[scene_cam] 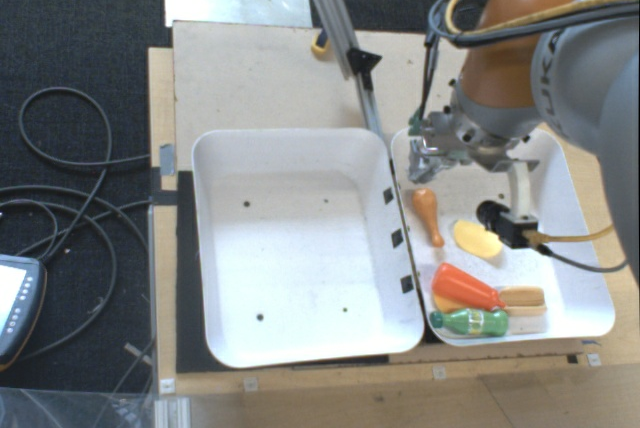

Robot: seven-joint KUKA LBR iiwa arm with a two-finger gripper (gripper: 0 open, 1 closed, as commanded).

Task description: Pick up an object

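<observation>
My gripper [426,159] hangs over the far left corner of the right bin [578,216], with the grey arm and orange band above it. Just below it in the view lies an orange drumstick-shaped toy [429,215], with nothing of it in the gripper. A yellow piece [477,240] lies to the right of the drumstick. Near the bin's front edge sit an orange carrot [464,287], a green bottle [472,321] and a tan hot-dog bun [526,299], packed close together.
The left bin [215,246] stands beside the right one, their rims touching along the middle. A slanted metal pole [335,11] crosses the back of the bench. Black cables and a pendant [15,301] lie on the floor at the left.
</observation>
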